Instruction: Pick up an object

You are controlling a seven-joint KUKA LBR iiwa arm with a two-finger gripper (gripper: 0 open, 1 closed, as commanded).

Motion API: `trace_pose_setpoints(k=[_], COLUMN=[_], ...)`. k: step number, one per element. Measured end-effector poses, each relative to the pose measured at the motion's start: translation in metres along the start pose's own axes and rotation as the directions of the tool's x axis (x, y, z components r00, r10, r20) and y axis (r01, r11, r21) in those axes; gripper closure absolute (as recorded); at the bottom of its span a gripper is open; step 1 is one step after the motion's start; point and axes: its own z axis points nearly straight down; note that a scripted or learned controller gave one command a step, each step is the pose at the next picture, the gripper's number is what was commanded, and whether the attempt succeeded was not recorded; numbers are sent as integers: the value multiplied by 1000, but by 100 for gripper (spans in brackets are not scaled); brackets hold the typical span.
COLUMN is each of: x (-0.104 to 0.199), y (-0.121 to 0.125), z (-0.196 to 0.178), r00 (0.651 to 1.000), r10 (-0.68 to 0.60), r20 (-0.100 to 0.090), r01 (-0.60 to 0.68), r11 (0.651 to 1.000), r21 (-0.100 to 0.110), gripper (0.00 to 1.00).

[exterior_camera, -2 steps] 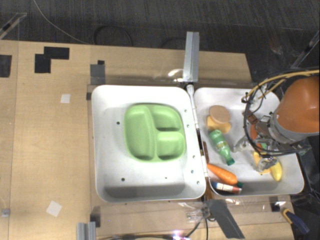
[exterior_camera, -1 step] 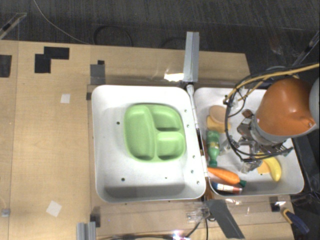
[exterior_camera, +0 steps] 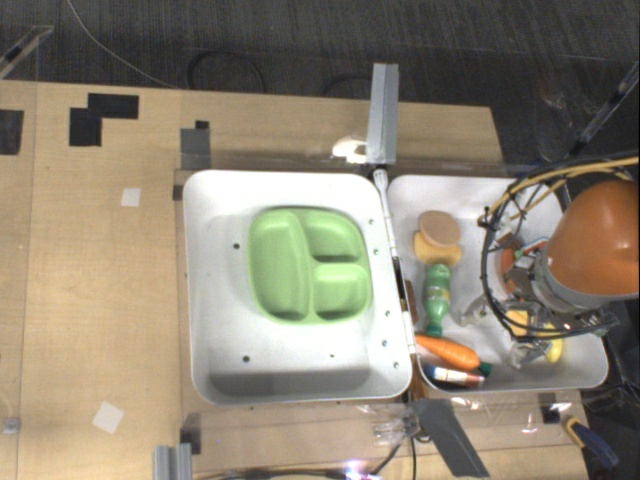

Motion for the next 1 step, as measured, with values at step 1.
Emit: trace_pose_setpoints(k=[1], x=[-44], y=[40], z=[-2], r00=[987], r10=[-160], r20=[-2], r01=[160], r11=[987], r21=[6], gripper=[0])
